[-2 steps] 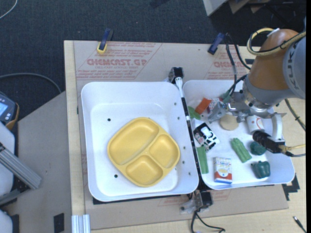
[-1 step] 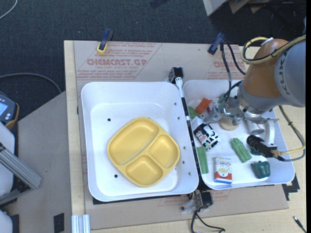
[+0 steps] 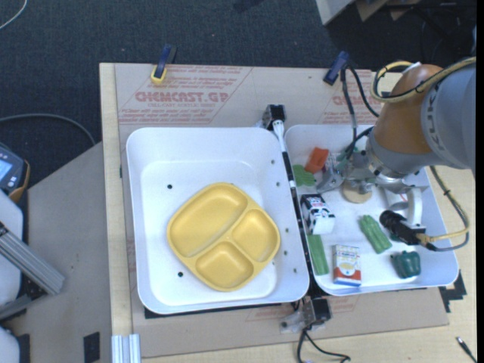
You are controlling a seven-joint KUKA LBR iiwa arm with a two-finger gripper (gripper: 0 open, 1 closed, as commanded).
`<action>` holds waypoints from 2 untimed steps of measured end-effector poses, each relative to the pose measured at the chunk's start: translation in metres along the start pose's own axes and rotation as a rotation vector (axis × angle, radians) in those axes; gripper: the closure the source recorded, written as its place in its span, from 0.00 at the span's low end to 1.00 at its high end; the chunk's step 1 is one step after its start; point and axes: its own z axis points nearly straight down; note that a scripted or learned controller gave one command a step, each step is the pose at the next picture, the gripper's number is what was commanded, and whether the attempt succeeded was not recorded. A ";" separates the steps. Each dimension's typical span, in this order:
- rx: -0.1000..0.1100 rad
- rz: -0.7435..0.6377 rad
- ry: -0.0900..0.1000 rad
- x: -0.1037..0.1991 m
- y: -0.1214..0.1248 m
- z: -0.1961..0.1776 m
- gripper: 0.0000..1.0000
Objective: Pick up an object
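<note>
You had the gripper [image 3: 333, 174] low in the right bin [image 3: 446, 267], jaws' state impossible to tell, near the orange block [image 3: 318, 158] at its ten o'clock, which looked light, rigid and best pinched across its narrow sides.

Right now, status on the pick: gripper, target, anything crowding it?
Gripper low in right bin, near the orange block; finger state unreadable. Nothing seen held. Green piece and black-and-white item crowd close by.
</note>
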 end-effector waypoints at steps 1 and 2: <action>0.008 -0.002 -0.001 0.001 -0.003 -0.007 1.00; 0.018 -0.002 0.004 -0.005 -0.009 -0.056 1.00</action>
